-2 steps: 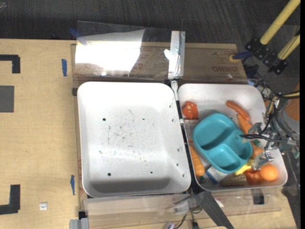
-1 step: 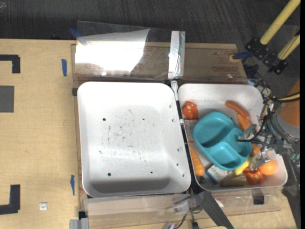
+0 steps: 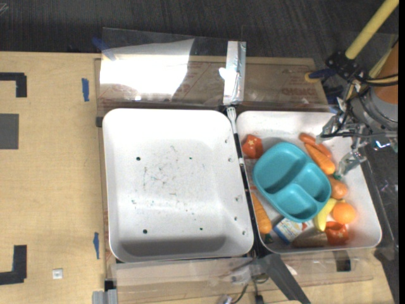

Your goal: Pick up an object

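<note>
The task looks not yet done: all the objects lie in the right bin (image 3: 373, 230) at the lower right of the frame, among them a blue divided dish (image 3: 292, 181), carrots (image 3: 318, 154), a tomato (image 3: 252, 146) and an orange (image 3: 343, 213). The gripper (image 3: 350, 161) hangs at the right edge of this bin, just beside the carrots. I see nothing held in it, and I cannot tell whether it is apart or together.

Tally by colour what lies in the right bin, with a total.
Teal: 1, the divided dish
Red: 2, a tomato and a red piece
Orange: 4, carrot, carrot, orange fruit, small piece
Yellow: 1, banana
Total: 8
</note>
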Robot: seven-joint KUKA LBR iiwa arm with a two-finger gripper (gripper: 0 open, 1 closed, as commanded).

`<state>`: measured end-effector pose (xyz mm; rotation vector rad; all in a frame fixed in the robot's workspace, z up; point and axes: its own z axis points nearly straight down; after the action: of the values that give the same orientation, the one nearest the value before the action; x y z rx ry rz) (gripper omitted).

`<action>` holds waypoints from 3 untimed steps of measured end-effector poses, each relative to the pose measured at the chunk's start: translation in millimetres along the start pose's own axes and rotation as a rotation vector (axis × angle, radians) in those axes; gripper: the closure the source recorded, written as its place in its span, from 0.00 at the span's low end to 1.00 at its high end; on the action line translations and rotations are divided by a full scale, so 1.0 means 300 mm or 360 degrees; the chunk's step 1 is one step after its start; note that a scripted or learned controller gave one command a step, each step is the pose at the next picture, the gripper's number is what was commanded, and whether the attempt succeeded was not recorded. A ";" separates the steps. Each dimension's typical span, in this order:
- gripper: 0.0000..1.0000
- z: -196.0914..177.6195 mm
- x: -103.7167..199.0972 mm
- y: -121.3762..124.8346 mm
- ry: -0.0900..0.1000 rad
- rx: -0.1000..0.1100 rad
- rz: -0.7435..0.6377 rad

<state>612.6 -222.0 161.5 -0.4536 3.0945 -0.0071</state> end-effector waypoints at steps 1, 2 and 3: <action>0.00 0.166 0.001 -0.004 -0.0020 0.0012 0.0068; 0.00 0.206 -0.105 -0.025 0.0001 0.0007 0.0087; 0.00 0.201 -0.055 -0.023 -0.0027 0.0016 0.0198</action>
<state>631.3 -224.1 101.5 -0.2588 3.0986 -0.0169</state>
